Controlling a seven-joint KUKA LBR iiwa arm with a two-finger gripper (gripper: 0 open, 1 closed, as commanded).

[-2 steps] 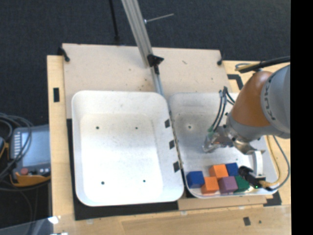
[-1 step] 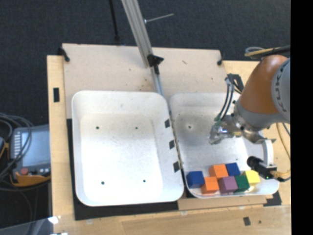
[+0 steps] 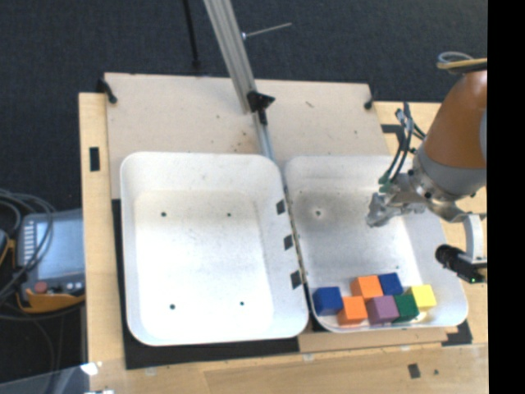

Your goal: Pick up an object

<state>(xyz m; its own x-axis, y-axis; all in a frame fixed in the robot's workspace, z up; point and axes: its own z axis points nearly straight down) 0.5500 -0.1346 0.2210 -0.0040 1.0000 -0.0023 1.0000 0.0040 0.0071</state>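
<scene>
Presently the grey two-finger gripper (image 3: 381, 213) hangs over the right shallow white plastic bin (image 3: 344, 187), apart from the small coloured cubes: blue (image 3: 327, 300), two orange (image 3: 368, 286), purple (image 3: 382, 309), green (image 3: 406, 305), yellow (image 3: 423, 296). They crowd the bin's near edge, touching. Whether the hand is open cannot be told; nothing appears held. The left white bin (image 3: 205, 245) lies alongside.

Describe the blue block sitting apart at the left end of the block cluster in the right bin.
The blue block is a small solid-coloured cube, matte, possibly wood or foam. It rests flat on the floor of the right bin, near the bin's front-left corner and close to its left wall. An orange block sits just to its right, very near or touching. The gripper hangs well behind it, not in contact.
</scene>
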